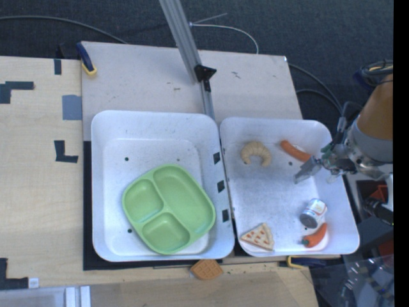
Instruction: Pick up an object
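Note:
The right bin (238, 190) holds a tan croissant (255, 152), an orange sausage (293, 149), a small silver can (313, 212), an orange-red pepper (316, 236) and a pizza slice (257, 237). My gripper (305, 171) reaches in from the right and hovers over the bin's right part. It sits just below and right of the sausage and above the can. Nothing shows held in it.
The left bin (108, 133) bears a green divided plate (168, 208). A round cookie (205, 270) lies on the bench in front of the bins. A slanted metal pole (183, 34) ends at a clamp near the bins' shared back edge. A blue and yellow clamp (86, 59) sits far left.

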Motion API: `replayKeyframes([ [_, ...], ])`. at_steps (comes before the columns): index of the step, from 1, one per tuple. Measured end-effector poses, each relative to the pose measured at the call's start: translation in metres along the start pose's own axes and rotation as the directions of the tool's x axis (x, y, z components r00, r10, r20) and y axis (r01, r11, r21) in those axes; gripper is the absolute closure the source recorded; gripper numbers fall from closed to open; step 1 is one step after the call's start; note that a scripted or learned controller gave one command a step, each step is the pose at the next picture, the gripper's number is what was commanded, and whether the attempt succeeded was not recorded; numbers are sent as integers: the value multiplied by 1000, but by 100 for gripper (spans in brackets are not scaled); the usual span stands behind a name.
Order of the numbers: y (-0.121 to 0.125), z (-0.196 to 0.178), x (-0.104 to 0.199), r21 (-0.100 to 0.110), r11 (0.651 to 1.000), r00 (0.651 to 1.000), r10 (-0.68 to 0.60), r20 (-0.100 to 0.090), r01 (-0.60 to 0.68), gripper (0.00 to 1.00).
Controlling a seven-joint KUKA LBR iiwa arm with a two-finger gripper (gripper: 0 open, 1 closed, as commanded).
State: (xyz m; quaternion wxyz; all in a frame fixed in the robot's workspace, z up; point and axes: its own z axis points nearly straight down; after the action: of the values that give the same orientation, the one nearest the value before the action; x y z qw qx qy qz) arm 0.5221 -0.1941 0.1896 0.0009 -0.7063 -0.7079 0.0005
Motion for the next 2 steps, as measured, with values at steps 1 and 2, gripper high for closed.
replayKeyframes([
  [1, 0, 0, 0, 0, 1000, 1000, 1, 0, -1, 0],
  [2, -6, 51, -8, 5, 1000, 1000, 2, 0, -2, 0],
])
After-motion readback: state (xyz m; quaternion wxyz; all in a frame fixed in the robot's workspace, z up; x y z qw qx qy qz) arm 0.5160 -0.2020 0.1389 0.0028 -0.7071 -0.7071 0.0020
